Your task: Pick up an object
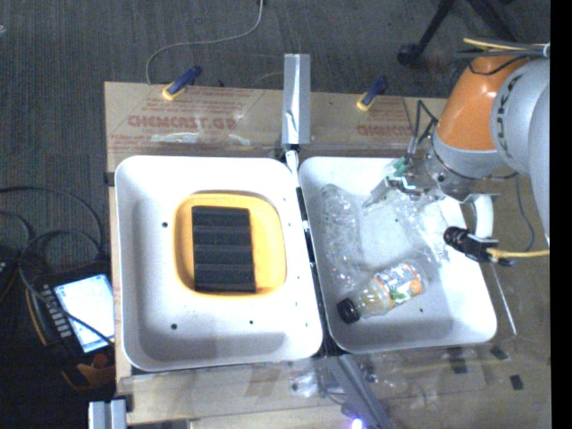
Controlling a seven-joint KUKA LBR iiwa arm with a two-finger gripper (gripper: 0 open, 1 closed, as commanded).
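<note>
From the overhead camera I see the left white bin (143, 266) holding a yellow tray with a black ribbed insert (228, 246). The right white bin (465, 320) holds a clear plastic bottle with an orange label and black cap (386, 293) lying near its front, plus crumpled clear plastic (340, 226). My pincer (409, 179) sits over the bin's far edge; its state I cannot tell.

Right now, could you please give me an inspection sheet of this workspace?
Surface: two white bins, left bin and right bin, on a brown board.
Job's things: yellow tray with black insert in left bin; plastic bottle lying on its side and crumpled clear plastic in right bin.
Clutter: two blue-yellow clamps.
Gripper: gripper over right bin's far edge.
Cables: black cables on left floor.
Surroundings: chair base, tablet.
</note>
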